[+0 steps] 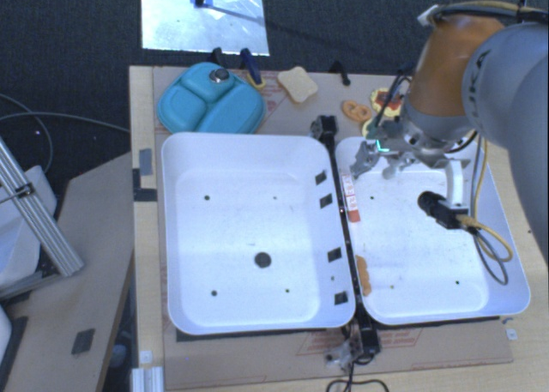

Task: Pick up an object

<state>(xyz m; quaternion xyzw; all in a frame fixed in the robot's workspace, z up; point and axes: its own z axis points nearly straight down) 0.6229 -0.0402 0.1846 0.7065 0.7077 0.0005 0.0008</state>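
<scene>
My arm [480, 64] is the biggest thing here, a smooth grey shell with a glossy orange band, reaching in from the right over the far end of the right bin. The bench [146, 236] under me is flat pale board, and on it two shallow white bins of smooth plastic with rounded corners sit side by side. The left bin [184, 210] has a speckled floor and one small dark round disc [262, 260] lying flat near its middle. The right bin [489, 296] touches it along a dark divider strip.

Behind the left bin lies a blue plastic compartment tray [211, 100], rounded and matte, and beside it a tan slice of toy bread [298, 84]. Further right, just behind the right bin, are small orange and yellow toy pieces [364, 109], too small to tell apart.

My gripper [380, 159] hangs over the far left corner of the right bin, metal and cable with a green light showing. From this slant I cannot tell how far it is spread, nor whether anything sits in it.

The smallest thing is a slim orange-brown piece [363, 274] at the near left edge of the right bin, hard against the divider. Its long axis runs along that divider, from far to near.
</scene>
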